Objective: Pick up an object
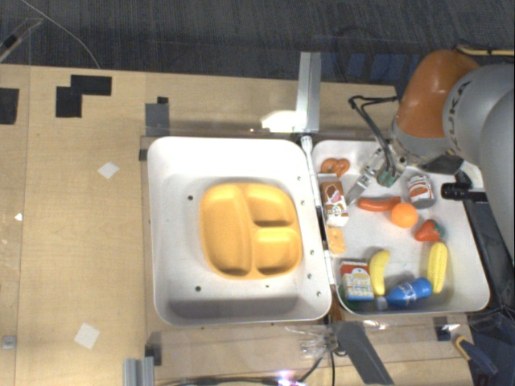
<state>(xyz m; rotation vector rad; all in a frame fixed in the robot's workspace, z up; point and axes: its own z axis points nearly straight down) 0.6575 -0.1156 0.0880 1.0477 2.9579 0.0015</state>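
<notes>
The gripper (372, 175) hangs with its fingers apart and holding nothing over the right bin (479, 280), and the nearest target — the sausage (376, 205) — lies just below it toward the bin's near side, long axis running left to right.

Two bins sit side by side on my bench. The left bin (173, 215) holds a divided tray (249, 227) at its middle. The right bin (475, 284) is crowded: a pretzel (335, 166) at far left, a hot dog (378, 204) near centre, a can (419, 190) to its right, and a bottle (409, 293) lying along the near wall between two bananas (378, 271). My claw (372, 175) hangs over the far part, between pretzel and can.
</notes>
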